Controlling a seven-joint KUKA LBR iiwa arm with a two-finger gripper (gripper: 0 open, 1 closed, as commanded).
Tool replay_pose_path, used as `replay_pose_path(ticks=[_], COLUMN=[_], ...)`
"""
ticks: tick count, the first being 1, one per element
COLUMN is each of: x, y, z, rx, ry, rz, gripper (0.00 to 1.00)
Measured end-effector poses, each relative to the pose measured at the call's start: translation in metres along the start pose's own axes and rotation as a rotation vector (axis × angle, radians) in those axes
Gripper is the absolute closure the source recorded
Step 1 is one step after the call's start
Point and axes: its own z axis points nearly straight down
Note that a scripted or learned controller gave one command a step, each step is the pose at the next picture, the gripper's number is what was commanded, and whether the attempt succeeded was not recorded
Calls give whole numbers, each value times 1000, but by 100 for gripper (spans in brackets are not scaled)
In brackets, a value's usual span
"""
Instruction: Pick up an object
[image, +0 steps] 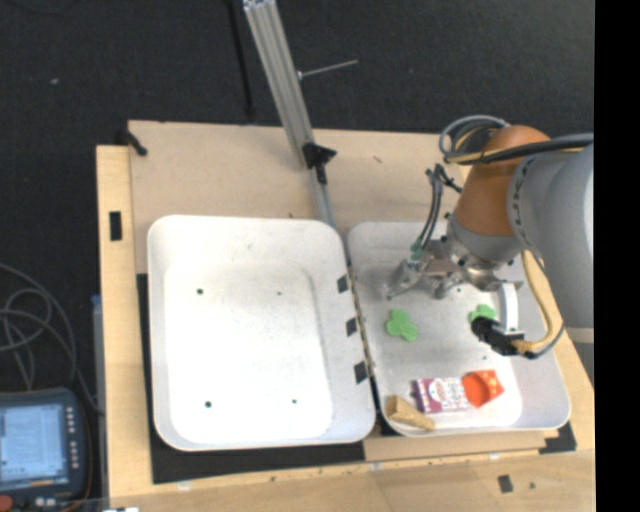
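The right bin's far corner is hidden by the arm; the monitor is cut off at the left edge.

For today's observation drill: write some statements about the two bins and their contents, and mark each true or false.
1. The green object lies in the right bin. True.
2. The purple-and-white carton sits in the left bin. False: it lies in the right bin, near its front edge.
3. The orange object lies right beside the carton. True.
4. The end effector is above the left bin. False: it is above the right bin.
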Motion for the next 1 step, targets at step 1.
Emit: replay_pose_path(ticks=[1], x=[-1], y=[1], z=[-12], rx=[-5], ry=[1], rz=[1], gripper=[100])
